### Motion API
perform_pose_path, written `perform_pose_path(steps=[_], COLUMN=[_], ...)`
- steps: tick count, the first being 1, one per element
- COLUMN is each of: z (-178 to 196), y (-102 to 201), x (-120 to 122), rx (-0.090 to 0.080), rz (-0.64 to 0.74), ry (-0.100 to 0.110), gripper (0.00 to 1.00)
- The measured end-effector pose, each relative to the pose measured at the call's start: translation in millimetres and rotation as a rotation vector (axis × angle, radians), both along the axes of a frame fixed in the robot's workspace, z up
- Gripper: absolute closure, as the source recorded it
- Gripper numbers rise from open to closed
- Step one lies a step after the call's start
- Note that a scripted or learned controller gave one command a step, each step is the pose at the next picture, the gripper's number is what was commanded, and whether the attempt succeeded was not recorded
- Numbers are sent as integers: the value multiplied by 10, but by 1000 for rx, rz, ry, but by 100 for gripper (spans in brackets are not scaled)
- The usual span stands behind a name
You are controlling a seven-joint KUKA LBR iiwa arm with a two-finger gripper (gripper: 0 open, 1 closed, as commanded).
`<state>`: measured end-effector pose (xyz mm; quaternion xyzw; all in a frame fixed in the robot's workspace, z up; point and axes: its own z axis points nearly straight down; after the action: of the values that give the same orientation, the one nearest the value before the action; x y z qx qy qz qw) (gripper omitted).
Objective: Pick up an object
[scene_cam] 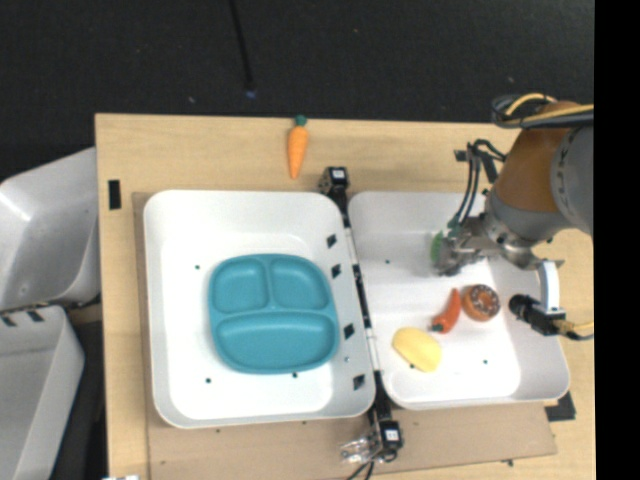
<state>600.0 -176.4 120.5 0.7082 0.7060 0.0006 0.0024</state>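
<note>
My gripper hangs low over the upper middle of the right bin, with the grey and orange arm reaching in from the right. A small red-orange pepper-shaped toy lies just below the gripper, apart from it. Touching the pepper's right side is a round brown and orange object. A yellow lemon-like piece rests nearer the bin's front. A small green patch shows at the gripper's left side; I cannot tell what it is.
The left bin holds a blue divided plate. A toy carrot lies on the wooden bench behind the bins. Black clips run along the seam between the bins. Cables hang off the arm at the right.
</note>
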Motion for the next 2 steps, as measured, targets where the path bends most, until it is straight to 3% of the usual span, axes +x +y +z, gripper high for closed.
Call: perform_pose_path(steps=[2], z=[1184], y=[1], x=[40], rx=[0], rz=[6], ry=[-2], gripper=[100])
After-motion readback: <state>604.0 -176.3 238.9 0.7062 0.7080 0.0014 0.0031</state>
